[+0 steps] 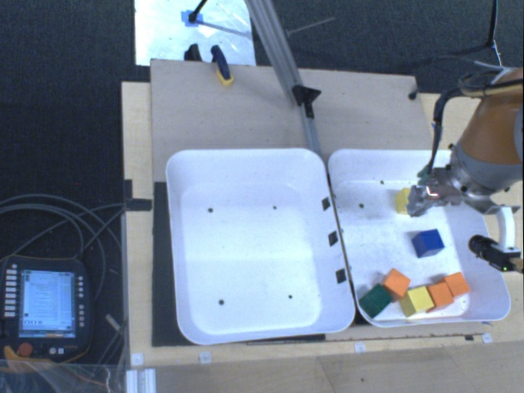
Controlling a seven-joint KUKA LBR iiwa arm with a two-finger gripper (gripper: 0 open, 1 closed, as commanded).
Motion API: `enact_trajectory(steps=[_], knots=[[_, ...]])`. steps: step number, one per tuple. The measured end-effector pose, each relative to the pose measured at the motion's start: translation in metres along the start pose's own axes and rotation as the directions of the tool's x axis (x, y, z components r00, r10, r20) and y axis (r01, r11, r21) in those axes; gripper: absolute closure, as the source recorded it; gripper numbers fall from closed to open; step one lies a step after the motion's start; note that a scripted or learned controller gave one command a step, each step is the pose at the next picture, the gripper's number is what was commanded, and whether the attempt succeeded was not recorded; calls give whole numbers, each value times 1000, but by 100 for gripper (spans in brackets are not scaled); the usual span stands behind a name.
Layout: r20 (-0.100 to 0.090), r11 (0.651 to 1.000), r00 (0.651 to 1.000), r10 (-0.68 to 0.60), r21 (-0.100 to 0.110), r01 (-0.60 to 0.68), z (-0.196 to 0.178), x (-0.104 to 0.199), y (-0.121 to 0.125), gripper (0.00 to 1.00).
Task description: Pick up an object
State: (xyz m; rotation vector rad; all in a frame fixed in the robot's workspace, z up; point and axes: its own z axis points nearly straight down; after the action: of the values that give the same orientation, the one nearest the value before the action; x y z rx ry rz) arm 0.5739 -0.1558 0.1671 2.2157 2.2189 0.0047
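Note:
The right bin [360,170] holds several small blocks. A yellow block [401,200] sits near its middle, right beside my gripper [417,201], which hangs low over the bin on the block's right side. A blue cube [427,242] lies below the gripper. Along the bin's front wall sit a green block [375,300], an orange block [396,282], a yellow block [417,300] and two more orange blocks [449,289]. The arm's orange band [495,129] rises at the right edge.
The left bin [184,178] stands beside the right one, joined by black clips [333,238]. A slanted metal pole [278,43] crosses behind the bins. A teach pendant [41,305] with cables lies at the far left, off the bench.

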Motion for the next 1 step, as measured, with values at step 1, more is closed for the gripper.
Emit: enact_trajectory(steps=[1], knots=[[0, 1000, 1000, -3, -2, 3, -51, 0, 12, 100]])
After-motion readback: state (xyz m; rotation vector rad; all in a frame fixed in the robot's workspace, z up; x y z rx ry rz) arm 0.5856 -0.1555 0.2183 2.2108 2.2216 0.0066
